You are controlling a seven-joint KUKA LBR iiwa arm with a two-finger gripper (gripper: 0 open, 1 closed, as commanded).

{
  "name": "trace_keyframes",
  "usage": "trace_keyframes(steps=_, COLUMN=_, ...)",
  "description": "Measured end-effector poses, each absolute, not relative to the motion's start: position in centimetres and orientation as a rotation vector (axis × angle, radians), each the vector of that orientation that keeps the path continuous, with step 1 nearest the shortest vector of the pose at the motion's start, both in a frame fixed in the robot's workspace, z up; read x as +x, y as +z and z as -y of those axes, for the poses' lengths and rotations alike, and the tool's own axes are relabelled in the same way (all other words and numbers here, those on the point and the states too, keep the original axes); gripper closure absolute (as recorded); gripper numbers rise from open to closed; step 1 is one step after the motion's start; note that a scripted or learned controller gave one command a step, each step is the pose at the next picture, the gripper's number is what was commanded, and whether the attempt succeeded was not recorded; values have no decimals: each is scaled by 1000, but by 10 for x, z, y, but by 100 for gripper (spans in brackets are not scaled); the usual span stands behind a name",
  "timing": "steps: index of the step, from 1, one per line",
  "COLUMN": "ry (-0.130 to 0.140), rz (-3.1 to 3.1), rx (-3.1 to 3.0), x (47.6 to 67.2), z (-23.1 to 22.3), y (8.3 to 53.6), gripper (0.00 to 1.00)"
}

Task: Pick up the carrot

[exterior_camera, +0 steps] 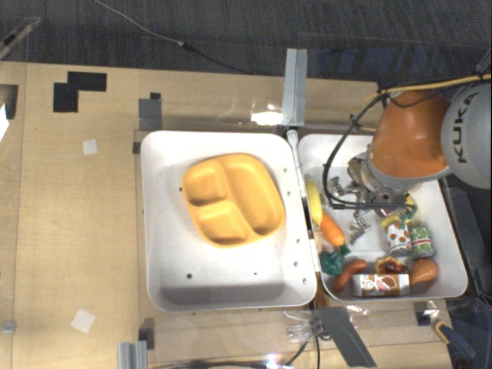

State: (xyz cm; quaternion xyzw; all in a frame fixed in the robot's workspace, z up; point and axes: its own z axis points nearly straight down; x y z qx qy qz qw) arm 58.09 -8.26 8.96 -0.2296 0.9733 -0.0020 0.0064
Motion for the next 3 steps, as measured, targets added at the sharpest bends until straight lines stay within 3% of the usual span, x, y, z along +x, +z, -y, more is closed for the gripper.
trace_keyframes(steps=1, ry=-9, rz=-3058, rx=-624, x=533, z=82, y=91, gripper=0)
trace_keyframes(steps=2, ry=-3, rz=-3054, rx=-687, x=543, z=84, y=90, gripper=0)
trace_keyframes(steps=3, ry=-8, rz=-3057, rx=-617, x=529, z=86, y=91, gripper=0)
